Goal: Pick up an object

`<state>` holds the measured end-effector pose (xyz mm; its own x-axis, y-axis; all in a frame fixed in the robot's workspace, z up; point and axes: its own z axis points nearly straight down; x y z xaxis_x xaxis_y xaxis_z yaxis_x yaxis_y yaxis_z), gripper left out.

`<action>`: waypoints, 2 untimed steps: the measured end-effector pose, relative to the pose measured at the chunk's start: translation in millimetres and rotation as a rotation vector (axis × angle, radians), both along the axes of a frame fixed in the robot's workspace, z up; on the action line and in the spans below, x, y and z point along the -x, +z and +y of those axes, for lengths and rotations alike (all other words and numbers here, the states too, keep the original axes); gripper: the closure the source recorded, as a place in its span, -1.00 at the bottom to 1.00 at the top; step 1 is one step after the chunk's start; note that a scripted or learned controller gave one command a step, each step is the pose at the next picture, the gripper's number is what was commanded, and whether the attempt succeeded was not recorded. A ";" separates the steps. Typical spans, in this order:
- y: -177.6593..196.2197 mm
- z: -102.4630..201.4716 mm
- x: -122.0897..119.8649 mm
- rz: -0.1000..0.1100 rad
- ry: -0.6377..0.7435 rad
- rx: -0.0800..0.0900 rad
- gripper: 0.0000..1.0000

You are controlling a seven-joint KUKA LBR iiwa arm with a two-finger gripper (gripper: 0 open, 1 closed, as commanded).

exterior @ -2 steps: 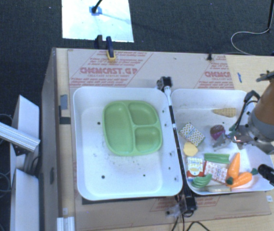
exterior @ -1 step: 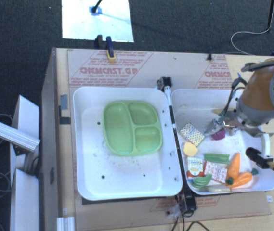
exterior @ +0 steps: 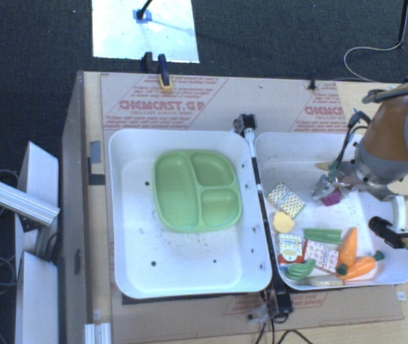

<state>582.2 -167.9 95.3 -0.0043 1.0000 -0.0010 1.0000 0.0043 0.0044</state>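
My claw (exterior: 328, 189) sits low in the right bin (exterior: 404, 267), right of centre, touching a purple object (exterior: 331, 198); whether I grip it, I cannot tell. Lifting remains undone.

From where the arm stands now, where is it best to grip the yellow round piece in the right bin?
Probably across the yellow round piece, coming straight down from above. It looks low and rounded, so no side is better. It lies beside the bin wall and the patterned packet, so place the fingers along the free sides.
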 end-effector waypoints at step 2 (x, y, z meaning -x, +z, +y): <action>160.8 139.1 70.1 0.002 0.001 -0.002 1.00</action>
<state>512.1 -28.7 256.1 -0.0050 1.0000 0.0014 1.0000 0.0050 0.0027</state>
